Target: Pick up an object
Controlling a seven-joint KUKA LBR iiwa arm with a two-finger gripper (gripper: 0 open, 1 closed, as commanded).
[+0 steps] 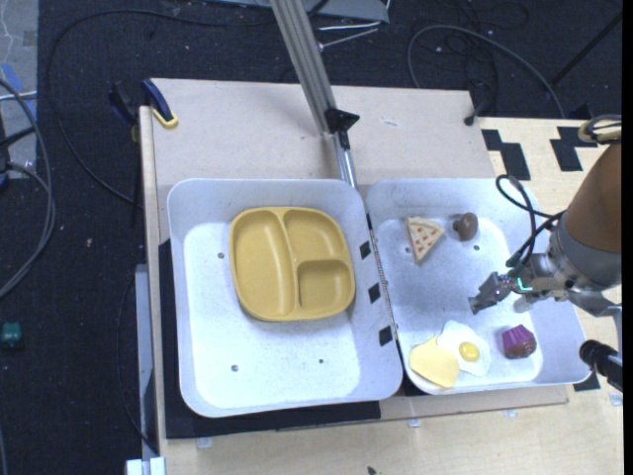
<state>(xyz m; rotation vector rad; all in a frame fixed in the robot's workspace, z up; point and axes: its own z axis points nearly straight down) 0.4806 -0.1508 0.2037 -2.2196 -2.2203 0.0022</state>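
In the right bin (pixel 435 285) lie a toy pizza slice (pixel 424 237), a small brown ball (pixel 465 227), a fried egg (pixel 466 348), a pale yellow wedge (pixel 434 364) and a purple piece (pixel 518 341). My gripper (pixel 502 299) hangs over the bin's right half, above and slightly left of the purple piece. It is open, with its dark fingers (pixel 488 294) spread and nothing between them. The egg sits just below the gripper in the view.
The left bin (pixel 208 364) holds a yellow divided plate (pixel 293 262). A metal pole (pixel 307 57) slants in from the top to the seam between the bins. Cables trail over the dark floor around the bench.
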